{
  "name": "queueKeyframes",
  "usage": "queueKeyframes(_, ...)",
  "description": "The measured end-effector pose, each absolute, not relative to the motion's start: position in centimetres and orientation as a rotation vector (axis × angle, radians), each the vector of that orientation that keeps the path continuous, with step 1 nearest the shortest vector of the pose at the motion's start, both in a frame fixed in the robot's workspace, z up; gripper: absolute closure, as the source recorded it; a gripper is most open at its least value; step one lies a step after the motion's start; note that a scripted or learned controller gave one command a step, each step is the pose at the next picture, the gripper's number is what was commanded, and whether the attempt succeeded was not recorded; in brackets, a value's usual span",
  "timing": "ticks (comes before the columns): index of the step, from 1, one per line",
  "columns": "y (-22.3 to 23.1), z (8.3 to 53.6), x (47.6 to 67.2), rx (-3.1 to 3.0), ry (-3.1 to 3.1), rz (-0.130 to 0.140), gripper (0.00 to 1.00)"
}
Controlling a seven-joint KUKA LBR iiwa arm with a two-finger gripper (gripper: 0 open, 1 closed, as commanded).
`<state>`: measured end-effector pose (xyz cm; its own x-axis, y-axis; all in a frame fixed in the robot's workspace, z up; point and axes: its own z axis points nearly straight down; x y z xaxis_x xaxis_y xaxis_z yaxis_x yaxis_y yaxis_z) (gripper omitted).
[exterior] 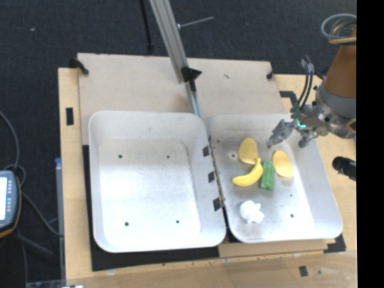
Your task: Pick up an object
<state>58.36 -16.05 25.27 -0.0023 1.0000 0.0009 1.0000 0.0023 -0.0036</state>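
The two-finger gripper (293,134) is held spread open and empty above the right-hand white bin (318,203) — a pre-grasp stance. Candidate objects lie just below-left of it: a yellow plastic banana (249,176) beside a green vegetable-shaped piece (267,177).

So the arm (341,77) is pretty chunky up top: a rounded orange-brown band, then a grey collar under it at the wrist. Thin dark cables (307,80) loop down the side of it to a grey wrist block, and there's a little teal-green spot glowing on that block. The gripper (294,135) is two slim grey metal fingers (278,134), kind of shiny. A pale coiled cable (337,26) sits above the orange part.
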Motion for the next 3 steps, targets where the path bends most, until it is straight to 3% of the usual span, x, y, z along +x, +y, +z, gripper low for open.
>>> queueKeyframes(1,-16.0,25.5,58.4,-2.219,-2.225,-0.002,0.0)
queueKeyframes(3,-14.9,13.5,58.3,-2.222,-2.217,0.007,0.0)
